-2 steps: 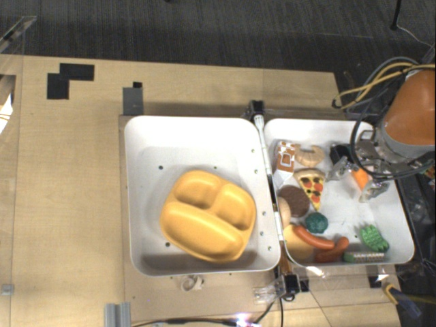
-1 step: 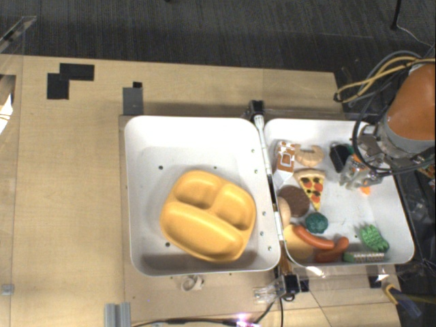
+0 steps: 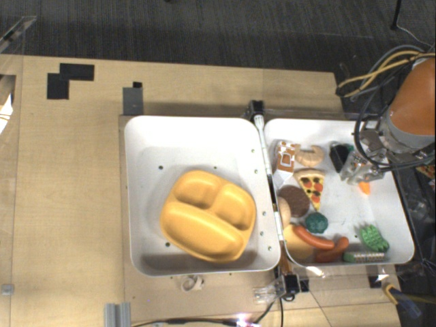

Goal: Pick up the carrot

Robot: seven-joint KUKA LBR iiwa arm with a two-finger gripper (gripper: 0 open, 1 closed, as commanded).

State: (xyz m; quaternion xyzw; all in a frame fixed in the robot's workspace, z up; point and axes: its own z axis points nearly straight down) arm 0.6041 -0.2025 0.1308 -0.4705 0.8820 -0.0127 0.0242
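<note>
Right bin (image 3: 402, 203): gripper (image 3: 359, 171) low over the upper right part, with the carrot (image 3: 366, 187), a small orange piece, just beneath its tip; whether the fingers grip it, or how wide they stand, cannot be told. Same bin: pizza slice (image 3: 313, 187), sausage (image 3: 320, 240), green toy (image 3: 373, 238). Left bin (image 3: 146, 148): large yellow bread loaf (image 3: 208, 214).

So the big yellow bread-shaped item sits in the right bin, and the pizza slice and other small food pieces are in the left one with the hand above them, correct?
Not quite: the bins are swapped. The camera view shows the big yellow bread-shaped item in the left bin, while the pizza slice and other small food pieces lie in the right bin, where the hand hovers.
</note>
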